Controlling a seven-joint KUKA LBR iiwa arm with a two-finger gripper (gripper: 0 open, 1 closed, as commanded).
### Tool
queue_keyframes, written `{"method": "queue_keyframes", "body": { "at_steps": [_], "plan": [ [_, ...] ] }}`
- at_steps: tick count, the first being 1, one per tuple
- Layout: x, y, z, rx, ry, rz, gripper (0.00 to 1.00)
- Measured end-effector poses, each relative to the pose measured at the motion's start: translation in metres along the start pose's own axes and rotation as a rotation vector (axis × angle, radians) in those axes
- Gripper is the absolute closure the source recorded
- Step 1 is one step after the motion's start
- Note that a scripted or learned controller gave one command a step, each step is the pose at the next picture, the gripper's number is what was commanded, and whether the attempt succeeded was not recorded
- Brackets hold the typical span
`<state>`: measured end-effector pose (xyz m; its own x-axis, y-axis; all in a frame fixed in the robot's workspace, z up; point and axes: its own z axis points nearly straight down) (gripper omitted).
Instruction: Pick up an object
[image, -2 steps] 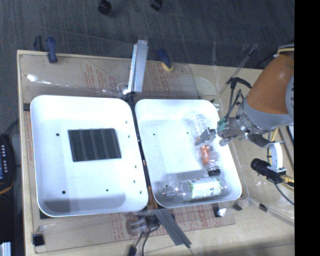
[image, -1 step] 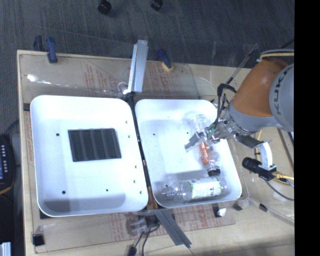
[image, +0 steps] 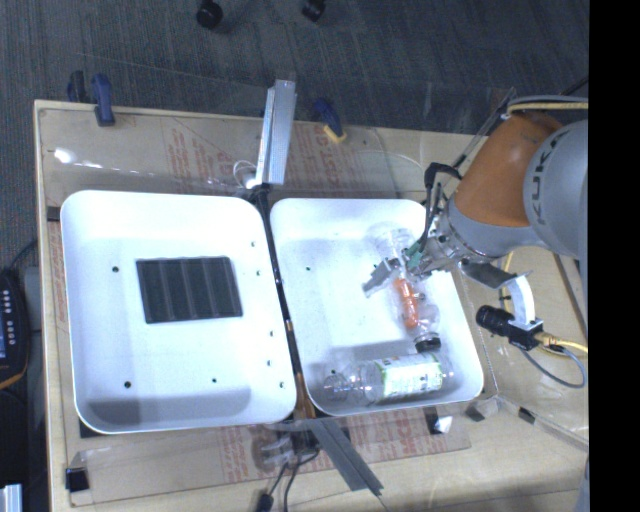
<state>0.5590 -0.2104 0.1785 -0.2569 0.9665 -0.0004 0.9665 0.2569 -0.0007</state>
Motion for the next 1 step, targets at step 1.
{"method": "queue_keyframes", "body": {
  "at_steps": [1],
  "plan": [
    [-0.0055, 0.0194, 0.0283, 0.0, -0.001, -0.018, 0.0]
  ]
}}
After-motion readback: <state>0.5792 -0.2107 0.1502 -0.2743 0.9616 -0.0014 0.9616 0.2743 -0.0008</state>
